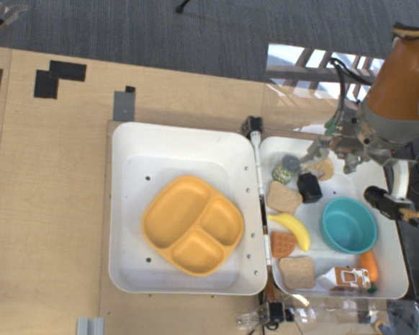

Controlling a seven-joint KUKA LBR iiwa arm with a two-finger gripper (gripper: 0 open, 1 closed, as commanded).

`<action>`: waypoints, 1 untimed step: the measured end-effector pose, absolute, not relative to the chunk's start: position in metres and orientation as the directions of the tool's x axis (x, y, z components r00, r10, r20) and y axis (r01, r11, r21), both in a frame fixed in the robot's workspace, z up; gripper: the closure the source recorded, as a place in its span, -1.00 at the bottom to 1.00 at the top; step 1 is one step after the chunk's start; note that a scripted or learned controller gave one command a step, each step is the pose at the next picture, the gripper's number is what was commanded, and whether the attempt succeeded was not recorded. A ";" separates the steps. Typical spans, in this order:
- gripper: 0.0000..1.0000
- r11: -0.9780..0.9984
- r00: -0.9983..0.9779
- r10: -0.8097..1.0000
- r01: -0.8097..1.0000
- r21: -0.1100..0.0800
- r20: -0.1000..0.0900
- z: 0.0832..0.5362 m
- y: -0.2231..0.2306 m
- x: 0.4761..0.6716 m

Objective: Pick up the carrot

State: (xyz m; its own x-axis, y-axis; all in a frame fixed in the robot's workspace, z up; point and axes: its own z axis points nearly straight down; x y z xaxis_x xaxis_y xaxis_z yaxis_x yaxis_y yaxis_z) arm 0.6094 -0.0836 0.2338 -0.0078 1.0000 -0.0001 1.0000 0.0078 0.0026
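The carrot [368,267] is a small orange piece with a green end. It lies in the right bin [400,286] at its near right corner, just below a teal bowl [349,225]. My gripper [333,158] hangs over the far part of the same bin, well away from the carrot and beyond the bowl. Its fingers [316,151] stand open, spread above a small tan piece [324,169] that lies on the bin floor. Nothing is held.
The right bin also holds a banana [293,229], two bread slices [284,199] [298,273], a reddish waffle [283,244], a small can [287,169], a black block [309,187] and an orange carton [351,279] next to the carrot. A yellow divided plate [194,225] sits in the left bin [131,193].
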 end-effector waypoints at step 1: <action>-1.00 0.077 -0.077 0.997 0.997 0.017 -0.006 0.331 -0.111 0.504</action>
